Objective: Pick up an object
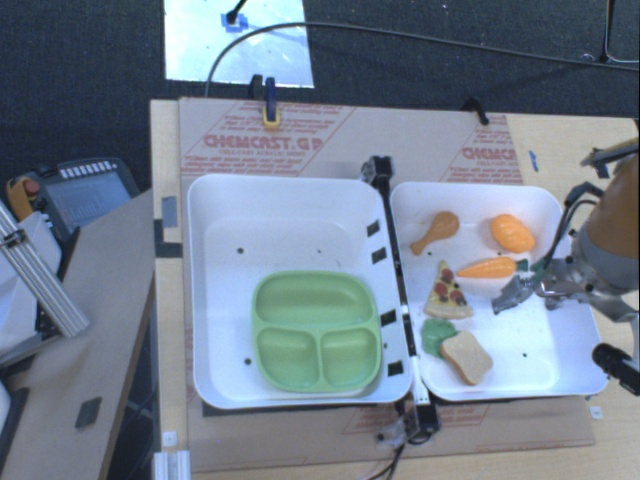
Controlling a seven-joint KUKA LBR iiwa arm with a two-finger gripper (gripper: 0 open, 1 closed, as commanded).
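Dark carpet surrounds the pale wooden counter (330, 138), which carries two shallow white plastic bins side by side. Over the right-hand bin (545, 373) the grey arm's pincer (512, 295) hangs low, reaching in from the right; whether its fingers are spread or closed I cannot tell, and nothing shows between them. Just above the pincer lies an orange plastic carrot (487, 267), and further up sits a rounded orange toy fruit (512, 233). Up and to the left of the pincer rests a tan toy chicken drumstick (435, 231). Directly left of it lies a toy pizza slice (446, 294). Below and left, a small green toy piece (434, 335) touches a tan toy slice of bread (467, 357). Well to the left, the other bin (230, 218) holds a light green divided plastic plate (315, 330).
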